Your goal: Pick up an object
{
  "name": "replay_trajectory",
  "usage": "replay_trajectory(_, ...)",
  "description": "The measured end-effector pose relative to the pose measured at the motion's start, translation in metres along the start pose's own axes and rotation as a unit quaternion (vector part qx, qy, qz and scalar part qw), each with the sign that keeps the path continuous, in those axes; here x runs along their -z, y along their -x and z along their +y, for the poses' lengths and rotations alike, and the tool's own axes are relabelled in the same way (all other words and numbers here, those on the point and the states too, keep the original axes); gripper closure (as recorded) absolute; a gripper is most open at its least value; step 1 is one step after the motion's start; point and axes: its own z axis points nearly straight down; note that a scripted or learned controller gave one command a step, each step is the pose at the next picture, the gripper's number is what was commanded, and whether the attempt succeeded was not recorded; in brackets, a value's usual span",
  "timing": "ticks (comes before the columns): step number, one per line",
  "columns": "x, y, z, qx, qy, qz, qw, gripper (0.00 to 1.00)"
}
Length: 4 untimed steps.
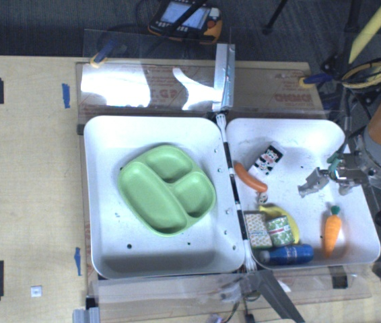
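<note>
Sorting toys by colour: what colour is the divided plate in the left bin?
Light green, plain in the camera view: divided plate.

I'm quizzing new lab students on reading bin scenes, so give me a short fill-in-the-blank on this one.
1. The green divided plate lies in the ____ bin of the view.
2. The toy carrot is coloured ____ with a green top.
3. The blue bottle lies along the right bin's ____ edge.
4. The gripper hovers over the ____ bin.

Missing words: left; orange; near; right
</note>
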Motion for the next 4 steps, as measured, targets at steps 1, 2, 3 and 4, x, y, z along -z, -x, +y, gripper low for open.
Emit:
replay_trajectory(1, -0.029, 0.057, -0.022, 0.008, 0.0, 0.0, 1.0, 0.0)
replay_trajectory(2, -0.118, 0.072, -0.017, 0.027, 0.002, 0.007, 0.9996, 0.0)
replay_trajectory(3, -0.109, 0.076, -0.019, 0.024, 0.002, 0.003, 0.9997, 1.0)
replay_trajectory(4, -0.007, 0.016, 0.049, 0.014, 0.001, -0.001, 0.9999, 1.0)
